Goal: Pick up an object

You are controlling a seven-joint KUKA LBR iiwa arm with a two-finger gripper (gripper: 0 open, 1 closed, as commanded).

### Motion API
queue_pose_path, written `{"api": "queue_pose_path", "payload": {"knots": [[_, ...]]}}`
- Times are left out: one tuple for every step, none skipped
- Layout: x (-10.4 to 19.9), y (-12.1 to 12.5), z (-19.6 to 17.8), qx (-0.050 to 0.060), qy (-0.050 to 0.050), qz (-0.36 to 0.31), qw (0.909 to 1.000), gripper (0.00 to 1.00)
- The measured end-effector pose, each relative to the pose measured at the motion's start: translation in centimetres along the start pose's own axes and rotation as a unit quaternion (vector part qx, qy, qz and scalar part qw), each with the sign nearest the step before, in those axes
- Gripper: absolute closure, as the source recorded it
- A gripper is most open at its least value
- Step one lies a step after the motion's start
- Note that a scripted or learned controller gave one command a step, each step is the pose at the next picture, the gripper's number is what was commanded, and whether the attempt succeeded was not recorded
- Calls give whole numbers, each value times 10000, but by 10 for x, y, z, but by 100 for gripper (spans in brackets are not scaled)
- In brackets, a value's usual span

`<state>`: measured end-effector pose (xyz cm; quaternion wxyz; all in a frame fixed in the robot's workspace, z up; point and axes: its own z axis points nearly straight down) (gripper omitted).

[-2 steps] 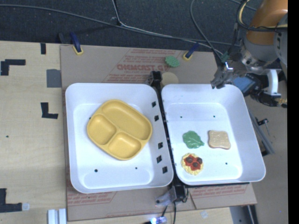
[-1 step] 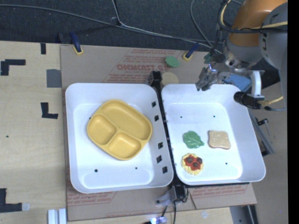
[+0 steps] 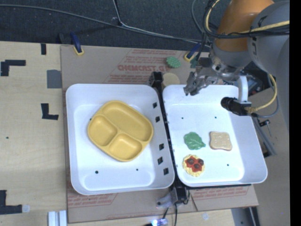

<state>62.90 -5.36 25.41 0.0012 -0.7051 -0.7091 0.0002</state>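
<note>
Toast slice (image 3: pixel 220 141) lies well below the end effector (image 3: pixel 192 89), whose finger spread I cannot tell.

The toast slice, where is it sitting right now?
The toast slice lies in the right bin, toward the bin's right side, just right of the green leafy piece and up-right of the small pizza.

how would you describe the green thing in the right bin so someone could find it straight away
Start at the right-hand white bin, the one without the yellow divided plate. Three small toy food pieces sit in its near half; the green leafy piece is the leftmost of the upper pair. It is the only green one: beside it lies a tan toast slice, below it a yellow pizza-like piece with red spots.
</note>
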Motion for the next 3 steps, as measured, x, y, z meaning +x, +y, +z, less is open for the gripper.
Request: {"api": "queue_pose_path", "payload": {"knots": [[45, -18, 0, 3, 0, 1, 10000, 100], [95, -37, 17, 12, -3, 0, 10000, 100], [155, -51, 16, 5, 0, -11, 10000, 100]]}}
